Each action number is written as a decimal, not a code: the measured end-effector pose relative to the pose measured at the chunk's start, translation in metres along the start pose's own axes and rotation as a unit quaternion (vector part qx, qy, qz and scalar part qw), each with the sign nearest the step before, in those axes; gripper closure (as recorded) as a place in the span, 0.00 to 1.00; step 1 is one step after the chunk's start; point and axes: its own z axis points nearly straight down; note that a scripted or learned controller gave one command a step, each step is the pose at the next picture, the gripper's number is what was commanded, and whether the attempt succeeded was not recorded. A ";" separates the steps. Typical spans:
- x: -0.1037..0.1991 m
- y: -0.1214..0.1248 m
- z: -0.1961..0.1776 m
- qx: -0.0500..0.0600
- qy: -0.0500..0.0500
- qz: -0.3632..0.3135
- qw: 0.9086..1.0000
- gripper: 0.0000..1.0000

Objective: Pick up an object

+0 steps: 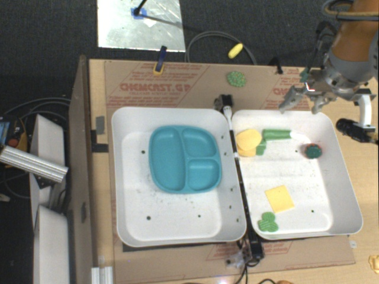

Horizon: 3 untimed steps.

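Jaws spread wide and empty, gripper point(302, 102) hovers beyond the right bin's point(340, 158) far rim; yellow block point(279, 198) inside awaits, nothing picked yet.

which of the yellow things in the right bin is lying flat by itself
The yellow square, low in the right bin, with bare floor all round it. The round yellow piece near the top left touches a green stick.
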 end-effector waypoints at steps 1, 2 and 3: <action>0.050 -0.028 0.165 0.004 0.002 -0.002 1.000 0.00; 0.048 0.012 0.160 0.005 0.001 0.000 1.000 0.00; 0.048 0.013 0.148 -0.001 0.000 -0.001 1.000 1.00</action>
